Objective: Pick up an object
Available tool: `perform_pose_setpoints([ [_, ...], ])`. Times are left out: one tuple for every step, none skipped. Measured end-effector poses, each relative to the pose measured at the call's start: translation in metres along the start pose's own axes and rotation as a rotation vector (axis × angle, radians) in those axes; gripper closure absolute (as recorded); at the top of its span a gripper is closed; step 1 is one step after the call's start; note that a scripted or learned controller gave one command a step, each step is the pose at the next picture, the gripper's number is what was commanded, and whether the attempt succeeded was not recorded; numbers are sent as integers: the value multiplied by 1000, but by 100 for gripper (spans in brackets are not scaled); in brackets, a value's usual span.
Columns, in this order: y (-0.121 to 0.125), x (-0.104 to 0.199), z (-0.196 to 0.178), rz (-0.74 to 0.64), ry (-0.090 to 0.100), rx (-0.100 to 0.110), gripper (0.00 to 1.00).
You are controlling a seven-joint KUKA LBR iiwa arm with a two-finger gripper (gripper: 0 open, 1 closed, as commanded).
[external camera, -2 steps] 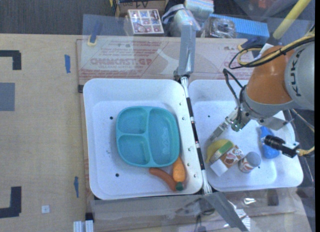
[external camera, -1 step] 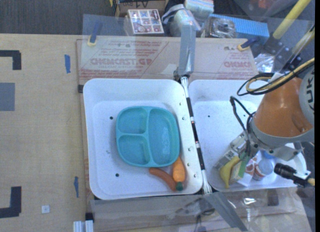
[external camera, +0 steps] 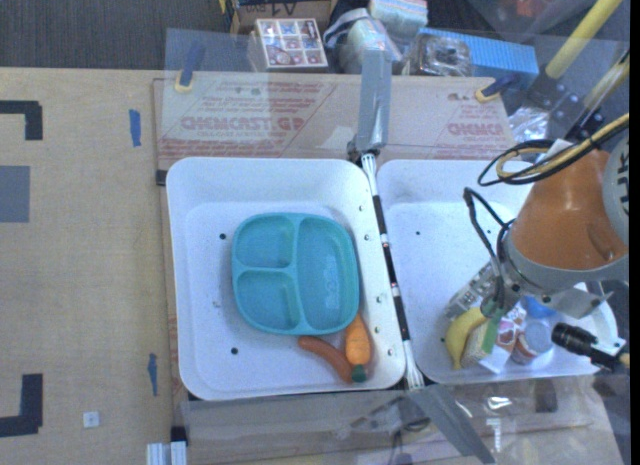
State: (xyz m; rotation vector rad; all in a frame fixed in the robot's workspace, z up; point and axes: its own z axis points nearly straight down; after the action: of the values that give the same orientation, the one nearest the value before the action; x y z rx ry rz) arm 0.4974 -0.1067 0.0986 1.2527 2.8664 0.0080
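My gripper (external camera: 487, 305) hangs low in the right bin (external camera: 430, 203), under the orange band of the arm. It is right over a cluster of small items: a yellow banana (external camera: 460, 335), a white packet with red print (external camera: 505, 336) and a blue-capped piece (external camera: 538, 315). The arm's body hides the fingers and much of the cluster. In the left bin (external camera: 200, 193) lie a teal divided plate (external camera: 295, 273), an orange carrot (external camera: 357, 341) and a reddish sausage (external camera: 325, 351).
A low divider (external camera: 385, 253) separates the two bins. Black and yellow cables (external camera: 500, 168) loop off the arm above the right bin. Boxes and clutter (external camera: 290, 41) sit behind the bench. A wooden surface (external camera: 80, 253) lies to the left.
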Motion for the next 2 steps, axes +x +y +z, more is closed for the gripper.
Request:
perform_pose_setpoints([
  [0, 0, 0, 0, 0, 0, 0],
  [43, -55, 12, 395, 4, 7, 0],
])
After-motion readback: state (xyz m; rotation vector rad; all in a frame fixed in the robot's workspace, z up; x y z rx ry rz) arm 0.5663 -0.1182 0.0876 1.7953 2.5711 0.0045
